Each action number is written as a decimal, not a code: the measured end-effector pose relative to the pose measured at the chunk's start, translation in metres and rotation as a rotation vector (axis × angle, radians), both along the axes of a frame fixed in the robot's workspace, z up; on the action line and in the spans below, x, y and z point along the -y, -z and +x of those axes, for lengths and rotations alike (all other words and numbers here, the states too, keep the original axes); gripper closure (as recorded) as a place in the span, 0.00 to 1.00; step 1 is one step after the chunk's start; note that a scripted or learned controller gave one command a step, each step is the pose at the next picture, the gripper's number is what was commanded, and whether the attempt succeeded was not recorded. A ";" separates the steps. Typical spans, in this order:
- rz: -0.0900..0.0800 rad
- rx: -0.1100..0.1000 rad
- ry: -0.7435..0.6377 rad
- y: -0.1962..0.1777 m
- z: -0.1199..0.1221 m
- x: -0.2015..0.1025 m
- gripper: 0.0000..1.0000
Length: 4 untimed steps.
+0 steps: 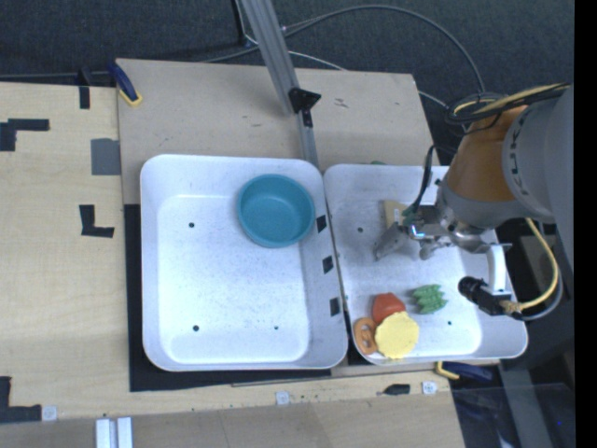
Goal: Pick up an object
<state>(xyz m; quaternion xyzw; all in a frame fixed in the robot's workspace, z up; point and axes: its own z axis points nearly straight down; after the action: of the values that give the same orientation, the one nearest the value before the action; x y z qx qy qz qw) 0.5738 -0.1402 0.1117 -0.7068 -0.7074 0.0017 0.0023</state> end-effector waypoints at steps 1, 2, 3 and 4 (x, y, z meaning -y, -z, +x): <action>-0.001 0.006 0.000 0.023 0.000 0.000 0.00; -0.003 0.009 0.000 0.011 0.001 0.001 1.00; -0.001 0.008 0.000 -0.031 0.003 -0.002 1.00; -0.001 0.009 0.000 -0.077 0.003 -0.010 1.00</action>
<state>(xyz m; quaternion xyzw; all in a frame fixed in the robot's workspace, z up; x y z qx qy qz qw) 0.5773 -0.1297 0.1886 -0.7067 -0.7075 -0.0010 -0.0013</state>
